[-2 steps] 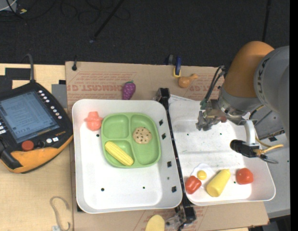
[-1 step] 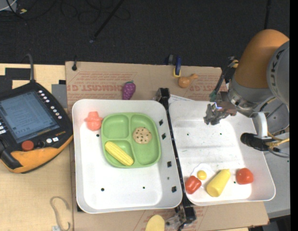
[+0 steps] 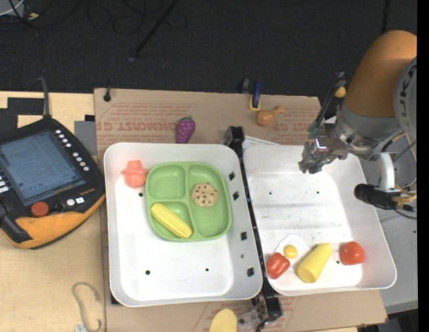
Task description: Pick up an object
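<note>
Pick not yet made. The two-finger gripper (image 3: pixel 315 159) hangs over the far edge of the right-hand shallow white bin (image 3: pixel 318 206), tips pointing down toward the bin floor, with nothing visible between them. How far apart the tips stand cannot be told at this resolution.

Candidate objects all lie along the near edge of that bin, well apart from the gripper: a red toy pepper (image 3: pixel 277 264) toward the near-left corner, a small white-and-yellow fried-egg toy (image 3: pixel 290 249) just beside it, a yellow plastic bottle-shaped piece (image 3: pixel 315 262) in the middle, and a red toy tomato (image 3: pixel 351 253) toward the near-right corner.

The yellow piece is the only elongated one; its long axis runs diagonally, narrow end toward the far-right, broad end toward the near edge.

Left, by my judgement: travel to the near edge, descent, closure, lift.
</note>
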